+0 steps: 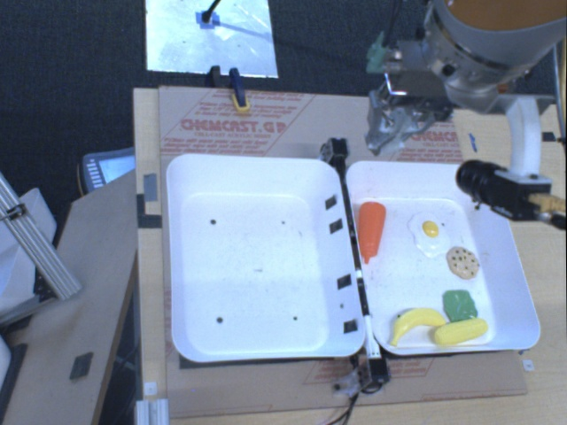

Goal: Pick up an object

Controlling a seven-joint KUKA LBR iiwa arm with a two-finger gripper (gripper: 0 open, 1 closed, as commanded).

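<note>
The right bin (509,264) holds several toy foods: an orange carrot (370,228) near its left wall, a fried egg (429,235), a round cookie (462,261), a green piece (460,304), a yellow banana (414,322) and a yellow oblong piece (461,330). My gripper (392,129) hangs above the far edge of the right bin, behind the carrot and well clear of every object. Nothing shows between its metal fingers.
The left bin (257,255) lies beside the right one, with black clips along the shared divider (345,237). A black cylinder (496,187) juts over the right bin's far right rim. A shiny sheet (211,23) lies beyond the bench.
</note>
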